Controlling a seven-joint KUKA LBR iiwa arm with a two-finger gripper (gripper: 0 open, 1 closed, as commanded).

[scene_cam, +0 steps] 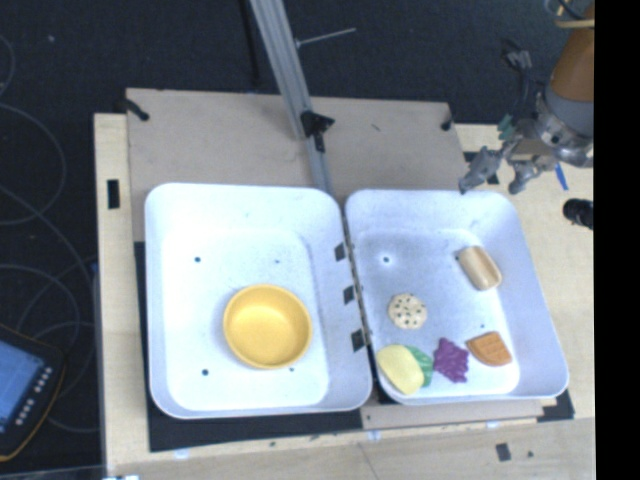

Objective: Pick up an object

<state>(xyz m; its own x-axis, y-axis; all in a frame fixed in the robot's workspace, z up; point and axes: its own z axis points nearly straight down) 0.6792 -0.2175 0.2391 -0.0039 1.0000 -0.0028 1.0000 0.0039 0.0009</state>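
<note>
- a yellow bowl (266, 325) sits in the left bin (180, 228).
- the right bin (420, 218) holds a cookie (407, 311), yellow-green toy (403, 368), purple grapes (451, 359), bread roll (478, 267) and orange slice (490, 349).
- the gripper (502, 176) hovers beyond the right bin's far corner, fingers apart, holding nothing.

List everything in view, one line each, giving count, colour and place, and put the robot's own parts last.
Bins: 2, white, side by side on the bench.
Bowl: 1, yellow, left bin, near its front.
Cookie: 1, tan with dark chips, middle of right bin.
Bread roll: 1, light brown, right bin, toward its right side.
Yellow and green toy: 1, right bin's front left corner.
Grapes: 1 bunch, purple, right bin front.
Orange wedge: 1, orange-brown, right bin front right.
Pole: 1, grey, behind the bins.
Tablet: 1, blue screen, floor at left.
Arm: 1, grey with orange band, upper right.
End effector: 1, grey, above right bin's back edge.
</note>
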